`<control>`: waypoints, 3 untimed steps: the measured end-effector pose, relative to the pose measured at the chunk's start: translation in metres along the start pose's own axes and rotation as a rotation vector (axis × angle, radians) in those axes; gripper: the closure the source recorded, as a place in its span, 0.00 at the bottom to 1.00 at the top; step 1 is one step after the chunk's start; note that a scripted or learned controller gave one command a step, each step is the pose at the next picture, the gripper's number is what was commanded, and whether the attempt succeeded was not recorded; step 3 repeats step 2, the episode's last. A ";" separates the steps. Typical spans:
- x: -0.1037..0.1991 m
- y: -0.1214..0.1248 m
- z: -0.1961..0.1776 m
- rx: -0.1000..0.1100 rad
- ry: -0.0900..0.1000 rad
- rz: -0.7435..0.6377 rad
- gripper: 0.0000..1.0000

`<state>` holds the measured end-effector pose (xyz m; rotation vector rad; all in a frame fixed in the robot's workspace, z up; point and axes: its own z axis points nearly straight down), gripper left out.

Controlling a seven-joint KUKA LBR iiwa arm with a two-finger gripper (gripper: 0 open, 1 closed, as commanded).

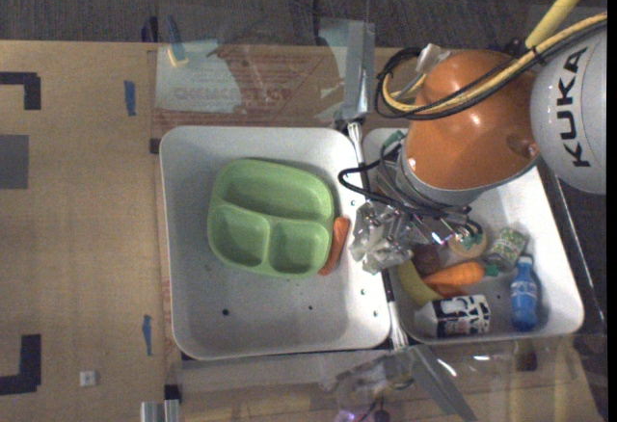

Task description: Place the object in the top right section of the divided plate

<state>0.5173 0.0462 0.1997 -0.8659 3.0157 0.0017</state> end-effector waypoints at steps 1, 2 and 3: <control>-0.083 -0.001 0.014 0.000 -0.004 -0.063 1.00; -0.066 0.089 -0.014 -0.001 -0.001 -0.017 1.00; -0.066 0.089 -0.014 -0.001 -0.001 -0.017 1.00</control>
